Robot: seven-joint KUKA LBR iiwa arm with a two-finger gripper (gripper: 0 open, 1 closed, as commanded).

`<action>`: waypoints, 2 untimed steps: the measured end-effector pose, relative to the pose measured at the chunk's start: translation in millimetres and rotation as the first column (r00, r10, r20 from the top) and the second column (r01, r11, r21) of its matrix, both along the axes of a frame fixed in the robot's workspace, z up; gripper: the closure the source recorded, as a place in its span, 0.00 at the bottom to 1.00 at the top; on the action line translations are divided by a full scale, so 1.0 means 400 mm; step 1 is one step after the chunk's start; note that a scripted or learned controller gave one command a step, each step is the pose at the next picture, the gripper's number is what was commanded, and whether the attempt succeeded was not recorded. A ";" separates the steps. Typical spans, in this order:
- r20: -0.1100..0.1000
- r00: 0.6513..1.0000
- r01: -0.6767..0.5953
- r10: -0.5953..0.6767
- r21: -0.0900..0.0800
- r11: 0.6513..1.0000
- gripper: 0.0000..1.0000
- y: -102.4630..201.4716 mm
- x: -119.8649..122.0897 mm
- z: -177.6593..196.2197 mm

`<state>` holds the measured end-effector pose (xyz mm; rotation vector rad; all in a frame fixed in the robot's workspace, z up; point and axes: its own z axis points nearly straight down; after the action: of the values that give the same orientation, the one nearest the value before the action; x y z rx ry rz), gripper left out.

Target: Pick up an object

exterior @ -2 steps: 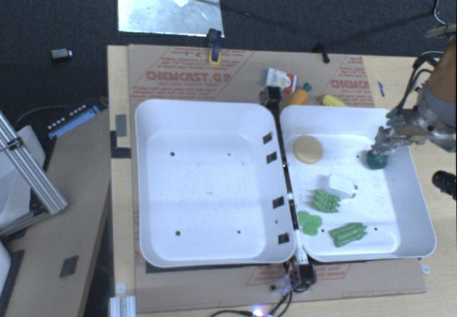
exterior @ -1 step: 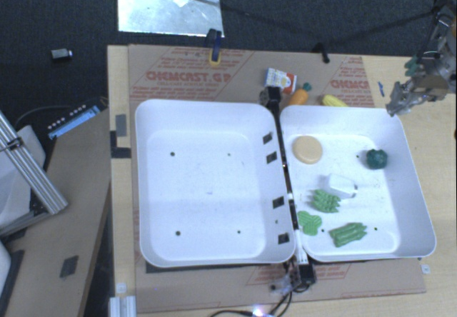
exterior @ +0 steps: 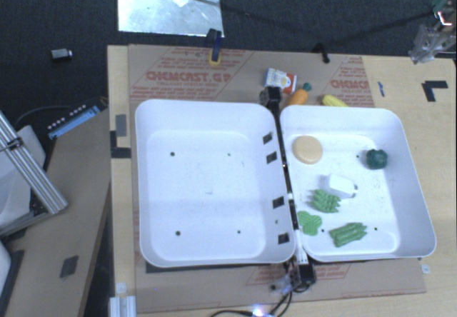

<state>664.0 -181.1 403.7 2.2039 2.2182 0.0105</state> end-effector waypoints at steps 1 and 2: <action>-0.011 1.000 -0.003 0.003 0.007 1.000 1.00 0.138 -0.086 0.025; -0.010 1.000 -0.003 0.003 0.007 1.000 1.00 0.266 -0.193 0.074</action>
<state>586.9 -74.7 433.4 2.2093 2.2304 0.0075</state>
